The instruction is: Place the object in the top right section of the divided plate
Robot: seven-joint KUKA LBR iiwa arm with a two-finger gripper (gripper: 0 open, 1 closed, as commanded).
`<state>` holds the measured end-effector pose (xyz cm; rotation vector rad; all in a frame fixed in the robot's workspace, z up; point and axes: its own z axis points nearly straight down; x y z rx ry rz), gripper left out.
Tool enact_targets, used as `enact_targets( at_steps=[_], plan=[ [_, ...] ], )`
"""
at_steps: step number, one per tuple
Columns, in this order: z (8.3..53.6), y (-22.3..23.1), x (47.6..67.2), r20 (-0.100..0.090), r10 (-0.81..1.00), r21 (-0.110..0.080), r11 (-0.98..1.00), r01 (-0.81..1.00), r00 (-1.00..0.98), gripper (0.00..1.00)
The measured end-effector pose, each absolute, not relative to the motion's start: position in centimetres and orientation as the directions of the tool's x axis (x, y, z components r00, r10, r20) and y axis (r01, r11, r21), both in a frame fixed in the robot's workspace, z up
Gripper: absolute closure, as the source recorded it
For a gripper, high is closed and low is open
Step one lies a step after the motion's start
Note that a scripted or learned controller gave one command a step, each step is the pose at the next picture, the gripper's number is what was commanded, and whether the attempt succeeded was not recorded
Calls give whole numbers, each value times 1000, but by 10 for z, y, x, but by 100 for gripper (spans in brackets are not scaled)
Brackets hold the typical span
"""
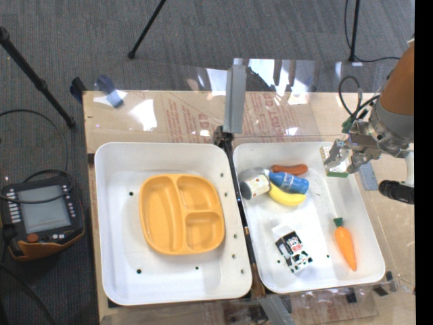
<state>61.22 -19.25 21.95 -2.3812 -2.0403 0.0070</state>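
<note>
The arm comes in from three o'clock, and the gripper (pixel 346 156) hangs over the upper right rim of the right bin (pixel 374 239), up at about one o'clock of that bin. Its fingers look spread and released with nothing between them, though the view is cluttered there and I hold that loosely. Over in the left bin (pixel 111 181) sits the yellow divided plate (pixel 181 213), all three sections bare. The candidates are across in the right bin: a sausage (pixel 289 170) at twelve o'clock, a blue bottle (pixel 289 181) just below it, touching a banana (pixel 286 196), with a small can (pixel 254 185) at their nine o'clock. A milk carton (pixel 293 252) lies at six o'clock, and a carrot (pixel 345 246) at four o'clock. The table (pixel 169 117) under both bins shines with glare.
</note>
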Motion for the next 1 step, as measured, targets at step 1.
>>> enact_targets(
  at_steps=[1],
  plan=[
    [186, -130, 609, 1, 990, -8, -140, 990, 140, 100]
  ],
)
